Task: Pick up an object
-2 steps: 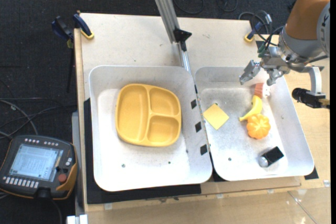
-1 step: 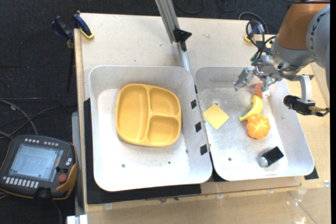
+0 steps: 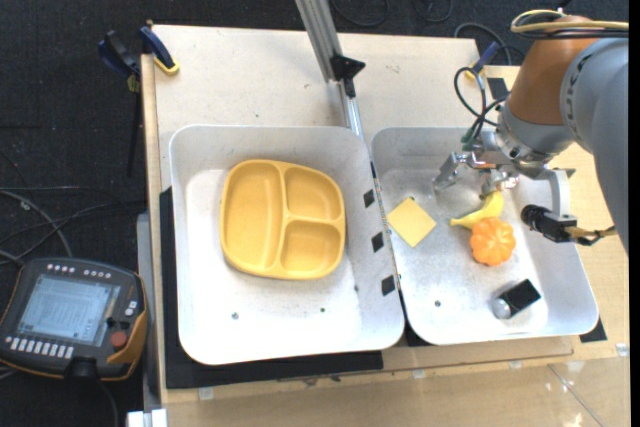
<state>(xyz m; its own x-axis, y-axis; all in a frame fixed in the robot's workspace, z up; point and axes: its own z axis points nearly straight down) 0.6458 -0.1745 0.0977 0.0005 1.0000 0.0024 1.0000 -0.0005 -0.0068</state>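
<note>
The right bin [image 3: 560, 310] holds a flat yellow square [image 3: 411, 221], a small yellow banana [image 3: 480, 210], an orange round fruit [image 3: 492, 242] and a black and silver block [image 3: 516, 299]. My gripper [image 3: 472, 180] hangs over the far part of this bin, just above and behind the banana. Its two fingers are spread open with nothing between them. The banana lies against the orange fruit's upper left side.
A yellow divided plate [image 3: 283, 218] lies in the left bin [image 3: 200, 315]. A slanted metal pole [image 3: 312, 0] meets the bench between the bins at the back. A teach pendant [image 3: 70, 315] sits at the lower left, off the bench.
</note>
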